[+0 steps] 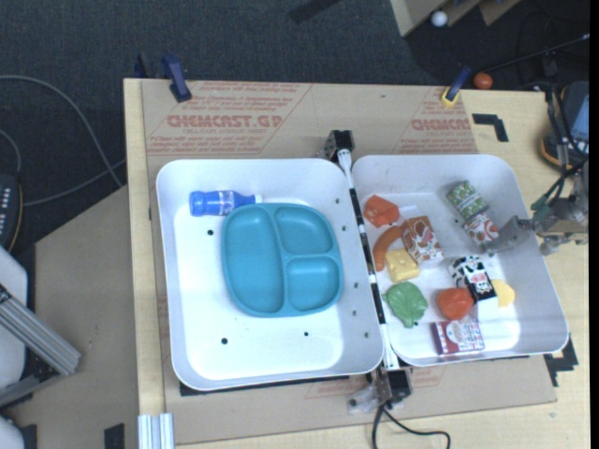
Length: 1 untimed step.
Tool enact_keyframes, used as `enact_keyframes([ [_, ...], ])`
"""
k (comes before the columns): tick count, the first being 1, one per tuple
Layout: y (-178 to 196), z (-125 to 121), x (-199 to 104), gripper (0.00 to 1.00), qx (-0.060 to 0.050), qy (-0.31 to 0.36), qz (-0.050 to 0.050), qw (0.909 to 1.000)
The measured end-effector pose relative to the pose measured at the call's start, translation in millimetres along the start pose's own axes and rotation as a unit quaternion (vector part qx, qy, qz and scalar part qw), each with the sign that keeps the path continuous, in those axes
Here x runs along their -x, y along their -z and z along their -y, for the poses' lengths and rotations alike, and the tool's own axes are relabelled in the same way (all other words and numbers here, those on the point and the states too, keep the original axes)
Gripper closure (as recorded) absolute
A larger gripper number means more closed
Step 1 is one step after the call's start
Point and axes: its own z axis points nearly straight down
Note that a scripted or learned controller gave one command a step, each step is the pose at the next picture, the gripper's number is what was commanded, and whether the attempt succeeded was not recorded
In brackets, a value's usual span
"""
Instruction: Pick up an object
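The right bin (533, 279) holds several small items: a green and red can (470, 210), a red and white carton (423, 238), an orange sausage shape (385, 244), a yellow cheese wedge (403, 267), a green vegetable (406, 302), a red tomato (456, 302), a black and white toy (474, 278) and a flat red packet (458, 338). My gripper (506, 237) reaches in over the bin's right rim, just right of the can and above the black and white toy. Nothing is visibly held in it.
The left bin (187, 279) carries a teal divided plate (281, 257) and a blue bottle (222, 201) lying at its far left. Clamps (174, 77) sit on the bench's back edge. Cables hang at the right by the arm (562, 223).
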Motion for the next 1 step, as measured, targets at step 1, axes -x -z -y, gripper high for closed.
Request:
enact_keyframes([
  [1,-104.0,30.5,-15.1,0.0,0.001,0.0,0.0,1.0],
])
